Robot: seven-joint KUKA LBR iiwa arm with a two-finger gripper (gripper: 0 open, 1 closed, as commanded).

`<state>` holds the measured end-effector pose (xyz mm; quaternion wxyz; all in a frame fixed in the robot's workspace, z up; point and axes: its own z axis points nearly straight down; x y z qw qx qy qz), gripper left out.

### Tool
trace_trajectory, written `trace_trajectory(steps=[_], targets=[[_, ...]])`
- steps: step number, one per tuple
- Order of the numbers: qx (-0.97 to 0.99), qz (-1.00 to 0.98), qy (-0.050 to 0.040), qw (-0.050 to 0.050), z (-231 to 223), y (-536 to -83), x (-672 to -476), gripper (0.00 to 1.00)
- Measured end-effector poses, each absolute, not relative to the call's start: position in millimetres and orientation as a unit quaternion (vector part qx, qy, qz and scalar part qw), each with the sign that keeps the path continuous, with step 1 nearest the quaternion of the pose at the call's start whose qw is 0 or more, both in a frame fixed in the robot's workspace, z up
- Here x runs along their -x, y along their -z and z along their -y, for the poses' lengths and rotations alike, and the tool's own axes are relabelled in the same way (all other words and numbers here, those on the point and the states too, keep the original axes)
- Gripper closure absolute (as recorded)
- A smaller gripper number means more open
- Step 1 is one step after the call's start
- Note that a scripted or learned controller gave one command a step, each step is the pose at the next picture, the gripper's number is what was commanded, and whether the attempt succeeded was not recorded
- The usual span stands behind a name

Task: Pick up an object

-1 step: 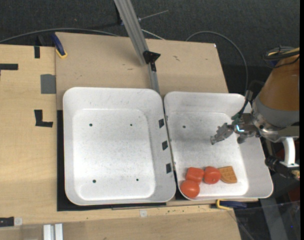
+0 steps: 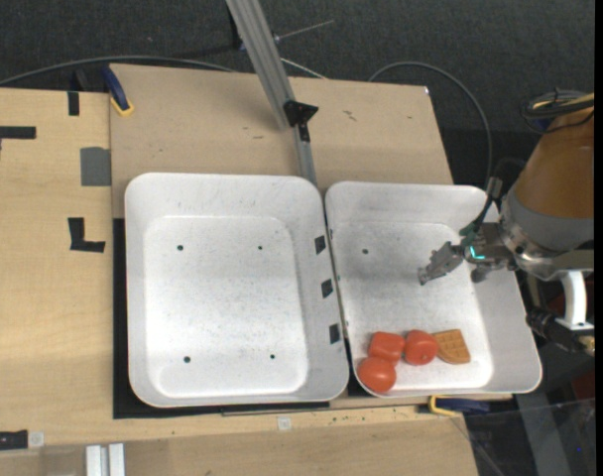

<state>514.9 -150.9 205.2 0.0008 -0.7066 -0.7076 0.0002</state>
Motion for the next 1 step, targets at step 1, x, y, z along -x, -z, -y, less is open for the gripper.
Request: trace_trajectory(steps=[1], targets=[[0.707,0.707,-0.0024,0.003,153.6,-145.7,-505.0,0.00]])
